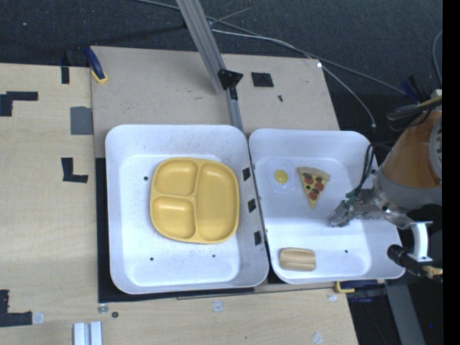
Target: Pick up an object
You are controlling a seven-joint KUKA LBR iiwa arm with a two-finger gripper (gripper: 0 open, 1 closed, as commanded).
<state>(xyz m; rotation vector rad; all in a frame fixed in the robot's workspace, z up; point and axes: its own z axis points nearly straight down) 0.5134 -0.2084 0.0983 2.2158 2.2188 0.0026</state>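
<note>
Sitting in the left bin [118, 192] is a yellow divided plate [194, 200], flat near the middle of that bin's floor, with three compartments facing up. At about three o'clock from the plate, across the seam where the two bins meet, lies the right bin [359, 142]. On its floor a small fried egg [280, 177] rests near the left wall, and just beside it at three o'clock lies a pizza slice [313, 184], its point aimed toward six o'clock. A tan bread roll [297, 259] lies near the front wall of the right bin, at roughly six o'clock from the egg. The gripper [339, 217] hangs low over the right side of this bin, reaching in from the grey and orange arm [410, 167]. The pizza slice lies at about ten o'clock from the gripper tip, near it but apart; the roll lies at about seven o'clock, farther off. Nothing sits between the fingers, and whether they are parted or closed cannot be made out.
</note>
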